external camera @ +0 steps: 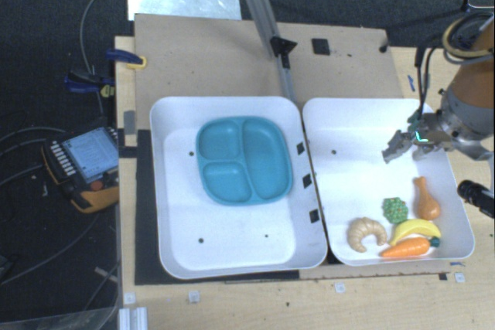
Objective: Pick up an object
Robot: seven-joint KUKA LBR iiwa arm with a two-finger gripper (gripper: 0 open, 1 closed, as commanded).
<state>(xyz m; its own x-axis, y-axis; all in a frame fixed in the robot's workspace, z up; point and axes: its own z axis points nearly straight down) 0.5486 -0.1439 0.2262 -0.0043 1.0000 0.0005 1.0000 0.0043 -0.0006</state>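
My pincer point(396, 147) hangs over the right bin point(348, 189), its fingers spread and nothing between them; the food lies near that bin's front corner: croissant point(366, 233), broccoli point(395, 208), banana point(417, 229), carrot point(405, 247), drumstick point(426, 199); the left bin point(174, 189) holds a blue plate point(244, 160).

Arm point(472, 89) runs off the right edge of the frame; I see only the wrist section and orange band. Tool point(396, 148) tips are too small and dark for me to read the finger gap. Banana point(418, 229) is partly covered by the carrot point(405, 247) lying across its near side. Handheld device point(83, 168) left of the tabletop: screen text unreadable.
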